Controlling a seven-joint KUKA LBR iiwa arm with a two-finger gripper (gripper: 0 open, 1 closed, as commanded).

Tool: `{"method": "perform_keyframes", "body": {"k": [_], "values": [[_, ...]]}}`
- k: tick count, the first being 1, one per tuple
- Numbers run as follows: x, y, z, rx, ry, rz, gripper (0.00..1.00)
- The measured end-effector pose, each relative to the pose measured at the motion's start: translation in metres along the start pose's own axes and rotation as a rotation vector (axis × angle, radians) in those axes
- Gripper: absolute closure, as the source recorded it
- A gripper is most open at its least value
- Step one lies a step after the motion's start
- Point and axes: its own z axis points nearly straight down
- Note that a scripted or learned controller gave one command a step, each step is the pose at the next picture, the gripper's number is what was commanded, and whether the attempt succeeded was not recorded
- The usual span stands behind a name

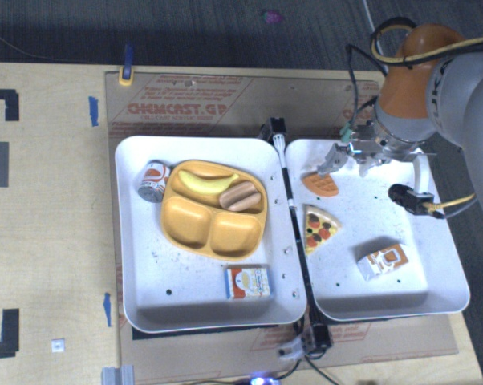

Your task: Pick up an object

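White plastic bins sit side by side on the bench, left bin (137, 239) and right bin (434, 287), touching along the middle seam.

Left bin: yellow tray (195, 219) w/ three compartments fills the centre. Its 12 o'clock compartment holds a banana (201, 183) and a hot dog (240, 196), side by side, touching or nearly so. Other two compartments look bare. Small can (152, 181) lies tipped at the tray's 9–10 o'clock, right against its rim. Small carton (248, 282) lies flat at the tray's 6 o'clock, near the bin's front wall.

Right bin: orange food piece (322, 184) at approx 10 o'clock of the bin. Pizza slice (318, 228) sits just at its 6 o'clock, apart from it. Small box (382, 261) w/ orange print lies at the bin's 5 o'clock, well apart from both.

Arm (434, 79) comes in from 2 o'clock. Claw (335, 160) hangs just at the orange piece's 12–1 o'clock, very close above it; contact can't be judged. Nothing visible between the fingers. Claw spread: cannot tell, fingers too small and blurred.
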Motion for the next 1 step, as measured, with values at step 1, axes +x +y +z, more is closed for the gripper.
{"method": "perform_keyframes", "body": {"k": [1], "values": [[-0.0058,-0.1056,0.0324,-0.008,-0.001,0.001,0.0]]}}
